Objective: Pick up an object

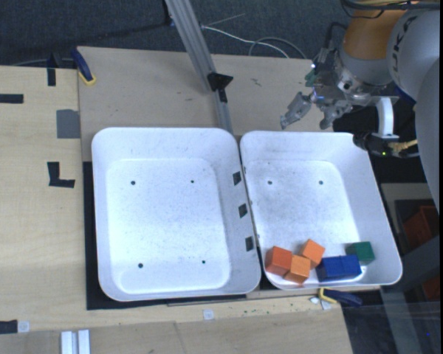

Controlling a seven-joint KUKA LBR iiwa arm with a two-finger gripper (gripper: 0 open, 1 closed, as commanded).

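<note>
Several small blocks lie along the near edge of the right bin (354, 161). Three orange blocks (294, 260) cluster together, a blue block (338, 268) lies just right of them, and a green block (362, 252) sits at the far right. My gripper (311, 115) hangs above the bin's far rim, well away from the blocks. Its two fingers are spread apart, and nothing is between them.
The left bin (166, 212) sits beside the right one. A slanted metal bar (199, 46) runs down to the gap between the bins' far corners. Cables (262, 43) lie on the bench behind. The arm's grey and orange body (399, 28) fills the upper right.
</note>
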